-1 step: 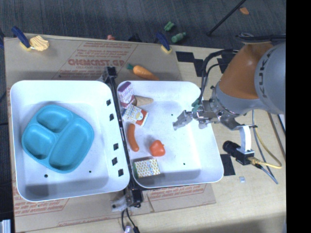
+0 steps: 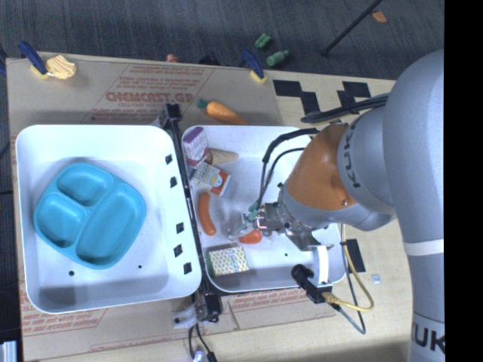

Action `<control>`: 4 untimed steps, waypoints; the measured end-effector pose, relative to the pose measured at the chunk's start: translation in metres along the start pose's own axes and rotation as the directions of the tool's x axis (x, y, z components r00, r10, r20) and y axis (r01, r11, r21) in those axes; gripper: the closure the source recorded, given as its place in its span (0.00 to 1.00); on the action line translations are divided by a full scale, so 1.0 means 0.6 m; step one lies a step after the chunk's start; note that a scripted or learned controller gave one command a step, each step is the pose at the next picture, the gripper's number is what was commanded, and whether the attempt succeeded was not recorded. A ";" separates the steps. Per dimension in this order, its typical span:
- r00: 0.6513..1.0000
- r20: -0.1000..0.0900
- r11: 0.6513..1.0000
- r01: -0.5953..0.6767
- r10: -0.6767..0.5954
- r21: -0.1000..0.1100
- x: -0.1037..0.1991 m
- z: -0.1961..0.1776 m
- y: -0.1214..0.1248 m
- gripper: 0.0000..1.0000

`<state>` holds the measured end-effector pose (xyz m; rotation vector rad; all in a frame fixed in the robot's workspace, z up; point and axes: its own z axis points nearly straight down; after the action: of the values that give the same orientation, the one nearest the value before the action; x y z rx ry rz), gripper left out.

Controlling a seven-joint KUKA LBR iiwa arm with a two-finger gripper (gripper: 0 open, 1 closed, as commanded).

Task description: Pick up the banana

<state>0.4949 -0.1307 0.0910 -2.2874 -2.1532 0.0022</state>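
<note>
Gripper [image 2: 255, 219] low in the shallow white right-hand bin [image 2: 249, 138] by a small red toy [image 2: 251, 237], grip unreadable; centre on the banana before closing

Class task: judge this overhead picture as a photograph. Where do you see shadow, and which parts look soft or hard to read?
Camera view: lighting is even and soft, with no harsh glare on the white bins; a grey shadow sits in the left bin's near corner beneath the blue tray; the arm looms large and slightly blurred, darkening the right bin under it; small items there are too soft to read.
</note>
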 end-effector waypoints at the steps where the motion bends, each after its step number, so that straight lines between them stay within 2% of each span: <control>1: 1.000 -0.002 1.000 0.005 -0.005 0.007 0.000 -0.016 -0.001 1.00; 2: 0.998 -0.003 0.998 0.058 -0.058 0.003 0.179 -0.167 -0.042 1.00; 3: 1.000 -0.001 1.000 -0.019 0.019 0.003 0.327 -0.167 -0.052 1.00; 4: 0.994 0.002 0.994 0.109 -0.109 0.006 0.484 -0.028 -0.063 1.00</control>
<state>0.4748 0.1614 0.1078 -2.1643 -2.2724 0.0109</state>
